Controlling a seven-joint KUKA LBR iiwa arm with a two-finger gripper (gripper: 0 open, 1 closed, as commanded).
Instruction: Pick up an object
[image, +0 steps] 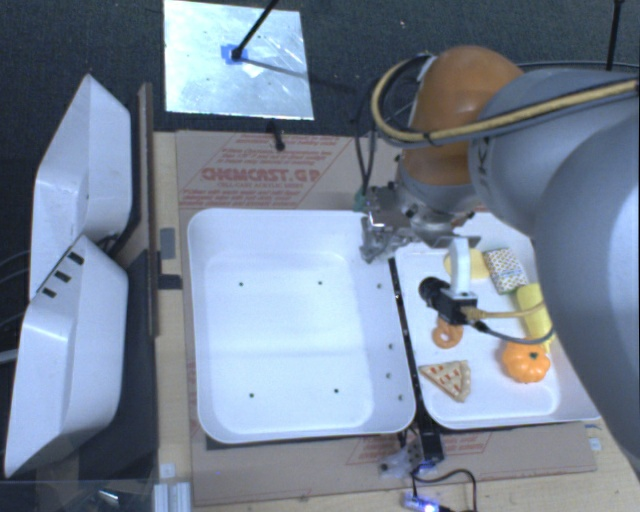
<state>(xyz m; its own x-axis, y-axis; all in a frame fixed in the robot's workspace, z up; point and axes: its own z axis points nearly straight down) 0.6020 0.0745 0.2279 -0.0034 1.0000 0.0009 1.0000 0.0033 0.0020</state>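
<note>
Camera view, two bins (290, 225), one pumpkin (525, 364), one pizza slice (447, 379), gripper (378, 240) grasp unclear

Red print "CHEMCAST GP" on the brown board (262, 172) behind the bins.

Glossy white plastic bins (290, 420), reflective metal sheet (238, 60)

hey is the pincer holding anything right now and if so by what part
It cannot be told. The pincer sits over the divide between the two bins, above the pizza slice and orange, with nothing visibly gripped.
</note>
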